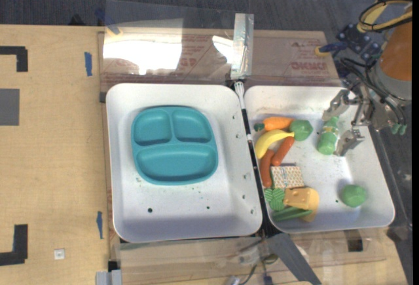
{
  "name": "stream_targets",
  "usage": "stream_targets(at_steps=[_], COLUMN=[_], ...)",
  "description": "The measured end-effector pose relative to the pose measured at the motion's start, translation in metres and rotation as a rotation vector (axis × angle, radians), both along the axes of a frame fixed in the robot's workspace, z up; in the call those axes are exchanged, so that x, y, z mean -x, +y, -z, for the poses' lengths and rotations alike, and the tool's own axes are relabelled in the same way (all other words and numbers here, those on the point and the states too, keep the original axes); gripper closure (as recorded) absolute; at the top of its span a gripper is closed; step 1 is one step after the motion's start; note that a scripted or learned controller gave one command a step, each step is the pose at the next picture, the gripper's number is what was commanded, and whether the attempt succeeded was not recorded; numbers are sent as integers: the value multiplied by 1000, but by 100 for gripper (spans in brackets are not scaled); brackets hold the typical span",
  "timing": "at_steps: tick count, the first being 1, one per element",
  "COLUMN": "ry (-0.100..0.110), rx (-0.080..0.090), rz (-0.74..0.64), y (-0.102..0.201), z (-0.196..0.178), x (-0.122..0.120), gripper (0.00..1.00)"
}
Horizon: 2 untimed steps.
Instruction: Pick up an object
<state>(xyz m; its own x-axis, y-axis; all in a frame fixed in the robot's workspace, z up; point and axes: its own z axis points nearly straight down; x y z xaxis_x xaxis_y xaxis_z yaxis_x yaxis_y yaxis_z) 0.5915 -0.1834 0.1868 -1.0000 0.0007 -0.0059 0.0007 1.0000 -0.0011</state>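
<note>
My gripper (344,122) hangs over the upper right part of the right bin (376,166), its two metal fingers (351,140) standing apart, open. A small green bottle-shaped toy (327,140) lies just to the left of the fingers, close to them; I see nothing clamped between them. More toys crowd the bin's left side: an orange carrot (277,123), a round green piece (301,129), a yellow banana (273,142), a red sausage (281,153), a checkered waffle (287,177), a yellow block (302,198) and a green leafy piece (277,201). A green ball (353,195) sits alone at the lower right.
The left bin (124,198) holds a teal divided plate (175,145). A clear plastic sheet (170,41) and a taped upright strip (242,44) stand behind the bins. Black and yellow cables (370,21) trail from the arm at the upper right. A wooden bench (46,159) spreads to the left.
</note>
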Motion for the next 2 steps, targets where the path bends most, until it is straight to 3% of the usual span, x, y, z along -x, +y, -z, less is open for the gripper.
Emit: stream_targets(at_steps=[1,2], ry=[8,5], rx=[-5,7], rz=[74,169], y=[55,80], z=[77,96], x=[-31,-36], gripper=[0,0])
